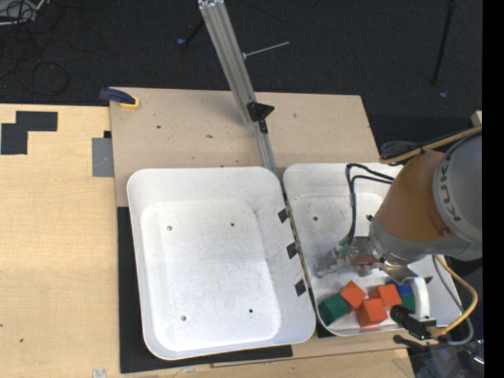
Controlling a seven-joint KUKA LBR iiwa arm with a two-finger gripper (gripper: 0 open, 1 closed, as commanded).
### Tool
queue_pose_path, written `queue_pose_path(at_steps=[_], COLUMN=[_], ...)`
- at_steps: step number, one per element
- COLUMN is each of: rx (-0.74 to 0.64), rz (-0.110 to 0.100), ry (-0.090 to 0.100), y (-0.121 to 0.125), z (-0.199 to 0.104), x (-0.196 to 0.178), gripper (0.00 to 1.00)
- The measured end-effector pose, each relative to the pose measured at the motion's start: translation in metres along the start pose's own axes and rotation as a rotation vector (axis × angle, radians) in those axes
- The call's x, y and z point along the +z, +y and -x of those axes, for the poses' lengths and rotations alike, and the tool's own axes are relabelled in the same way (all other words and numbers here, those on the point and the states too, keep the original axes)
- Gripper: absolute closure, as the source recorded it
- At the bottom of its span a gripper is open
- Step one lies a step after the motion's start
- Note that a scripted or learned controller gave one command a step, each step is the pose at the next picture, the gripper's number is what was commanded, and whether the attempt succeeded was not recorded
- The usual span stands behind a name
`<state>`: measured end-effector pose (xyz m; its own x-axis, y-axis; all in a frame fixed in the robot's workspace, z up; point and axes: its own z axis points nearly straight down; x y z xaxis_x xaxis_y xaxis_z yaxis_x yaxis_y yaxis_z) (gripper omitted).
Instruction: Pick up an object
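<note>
Blocks crowd right bin's near edge below the claw.

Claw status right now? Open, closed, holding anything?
Claw: cannot be told from the camera view. It sits low in the right bin, just above the green block and orange blocks; nothing is visibly gripped.

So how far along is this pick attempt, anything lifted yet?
Done: the arm has reached into the right bin, with the gripper low over its floor. In hand: nothing visibly; whether the jaws are open or shut cannot be told. Left: the whole pick. The green block, orange blocks and blue block lie clustered at the bin's near edge.
</note>
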<state>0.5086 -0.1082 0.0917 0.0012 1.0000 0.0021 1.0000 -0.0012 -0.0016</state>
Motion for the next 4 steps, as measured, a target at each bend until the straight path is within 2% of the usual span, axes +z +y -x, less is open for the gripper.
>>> queue_pose_path(at_steps=[1, 4], rx=[0.008, -0.001], rz=[-0.001, 0.004], ry=[0.002, -0.002], y=[-0.001, -0.004], z=[0.001, 0.004], x=[-0.011, -0.143], gripper=[1.0, 1.0])
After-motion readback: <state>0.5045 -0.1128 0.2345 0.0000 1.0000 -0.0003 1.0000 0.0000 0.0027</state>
